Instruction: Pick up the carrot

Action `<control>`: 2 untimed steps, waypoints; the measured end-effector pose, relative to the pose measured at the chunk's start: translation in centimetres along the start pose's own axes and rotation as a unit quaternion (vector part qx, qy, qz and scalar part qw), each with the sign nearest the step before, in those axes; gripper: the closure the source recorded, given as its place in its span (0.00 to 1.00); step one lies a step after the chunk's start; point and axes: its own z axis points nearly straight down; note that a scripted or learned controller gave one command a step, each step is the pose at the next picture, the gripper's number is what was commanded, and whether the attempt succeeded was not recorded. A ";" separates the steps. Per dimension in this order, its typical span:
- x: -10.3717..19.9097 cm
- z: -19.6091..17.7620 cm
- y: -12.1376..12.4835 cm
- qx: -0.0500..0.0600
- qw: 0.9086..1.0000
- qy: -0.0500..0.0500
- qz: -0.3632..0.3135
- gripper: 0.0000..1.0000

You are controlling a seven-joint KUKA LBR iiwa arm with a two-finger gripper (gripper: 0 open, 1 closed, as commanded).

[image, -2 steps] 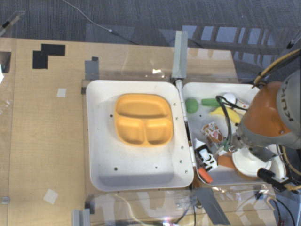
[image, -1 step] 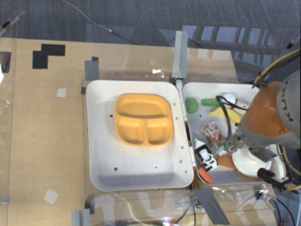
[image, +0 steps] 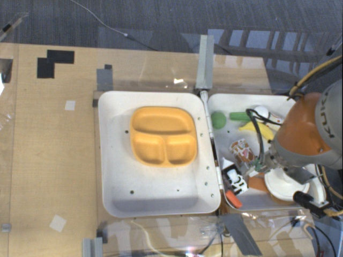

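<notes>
the carrot (image: 233, 199) lies at the near left corner of the right bin (image: 278, 101), beside a black-and-white toy (image: 235, 179); likely light, stiff, slippery plastic, best pinched across its middle. the gripper's (image: 262, 165) opening i cannot tell

- A robotics lab or test cell, not a home.
- A wooden bench (image: 48, 159) carries two white bins (image: 115, 159) fixed in metal brackets (image: 204, 63).
- Black marker patches (image: 53, 62) are stuck on the bench.
- Loose cables (image: 80, 7) trail over grey carpet (image: 161, 4).
</notes>
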 end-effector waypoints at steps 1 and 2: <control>0.2 0.0 0.0 0.001 0.999 0.000 0.053 0.00; 0.3 0.0 0.0 0.001 0.999 0.000 0.053 0.00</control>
